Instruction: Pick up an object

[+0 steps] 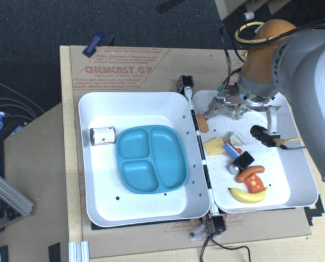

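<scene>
Gripper (228, 107) hovered over right bin's (299, 192) far left corner, grip state unclear. Nothing seen held. Candidate objects lay nearby: cheese wedge (214, 146), red pepper (252, 177), banana (247, 195). Pick not yet done.

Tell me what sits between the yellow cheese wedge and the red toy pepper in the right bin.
In the camera view, a small black block lies between the cheese wedge and the red pepper, with a small blue-and-red piece just above it.
</scene>
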`<state>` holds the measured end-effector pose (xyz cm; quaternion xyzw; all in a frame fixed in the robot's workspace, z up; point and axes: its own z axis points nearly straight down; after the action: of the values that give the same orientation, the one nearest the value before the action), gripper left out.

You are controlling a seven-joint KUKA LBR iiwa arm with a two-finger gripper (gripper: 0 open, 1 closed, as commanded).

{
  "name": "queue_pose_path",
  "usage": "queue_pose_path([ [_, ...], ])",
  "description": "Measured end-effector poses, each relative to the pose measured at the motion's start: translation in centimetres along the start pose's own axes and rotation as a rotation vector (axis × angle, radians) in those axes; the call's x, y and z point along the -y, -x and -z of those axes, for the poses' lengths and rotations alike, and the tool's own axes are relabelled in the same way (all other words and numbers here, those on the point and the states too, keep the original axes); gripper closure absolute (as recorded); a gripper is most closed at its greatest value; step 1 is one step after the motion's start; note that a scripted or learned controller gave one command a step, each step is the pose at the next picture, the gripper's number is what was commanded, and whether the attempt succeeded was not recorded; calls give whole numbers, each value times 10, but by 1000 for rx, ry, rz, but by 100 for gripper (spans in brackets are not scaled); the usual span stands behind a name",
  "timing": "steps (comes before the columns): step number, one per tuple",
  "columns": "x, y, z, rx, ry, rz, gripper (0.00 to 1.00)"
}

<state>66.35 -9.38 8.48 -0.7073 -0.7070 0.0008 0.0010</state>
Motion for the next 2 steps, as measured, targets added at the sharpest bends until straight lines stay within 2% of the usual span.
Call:
queue_pose_path([
  [1,-1,0,11,1,1,1,100],
  [2,-1,0,10,1,1,1,0],
])
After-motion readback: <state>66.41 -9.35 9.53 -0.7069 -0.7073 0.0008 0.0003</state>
